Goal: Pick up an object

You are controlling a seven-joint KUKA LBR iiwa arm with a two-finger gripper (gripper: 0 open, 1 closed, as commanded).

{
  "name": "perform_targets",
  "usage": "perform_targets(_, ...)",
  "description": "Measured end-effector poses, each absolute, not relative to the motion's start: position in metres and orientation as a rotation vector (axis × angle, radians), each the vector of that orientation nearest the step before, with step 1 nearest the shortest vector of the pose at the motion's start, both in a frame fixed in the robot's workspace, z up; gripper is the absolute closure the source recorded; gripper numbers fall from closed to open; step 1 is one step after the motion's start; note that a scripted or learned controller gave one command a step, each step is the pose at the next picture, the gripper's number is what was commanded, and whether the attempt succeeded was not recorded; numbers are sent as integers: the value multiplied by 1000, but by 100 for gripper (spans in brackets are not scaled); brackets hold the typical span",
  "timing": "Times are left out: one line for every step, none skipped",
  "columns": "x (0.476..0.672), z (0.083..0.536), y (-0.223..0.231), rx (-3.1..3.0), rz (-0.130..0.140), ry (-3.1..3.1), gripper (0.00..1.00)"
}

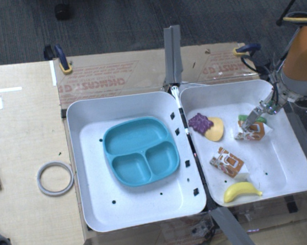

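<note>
Upside-down red lettering on cardboard [103,78], unreadable.

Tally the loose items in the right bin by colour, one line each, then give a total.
Purple: 1, the grape bunch
Yellow: 2, the banana and the yellow piece beside the grapes
Orange and white: 2, the carton and the item at the gripper
Total: 5

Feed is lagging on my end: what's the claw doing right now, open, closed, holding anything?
Claw: down in the right bin, at the orange-and-white object; whether it's open, closed or gripping cannot be told.
</note>
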State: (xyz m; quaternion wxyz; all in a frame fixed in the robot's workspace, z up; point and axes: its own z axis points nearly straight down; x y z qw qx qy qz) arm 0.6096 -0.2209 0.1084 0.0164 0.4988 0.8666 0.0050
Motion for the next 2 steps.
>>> perform_targets(605, 108, -222, 1584, 17, 2674, 0)
perform_targets(607, 108, -221, 1517, 14, 2712, 0)
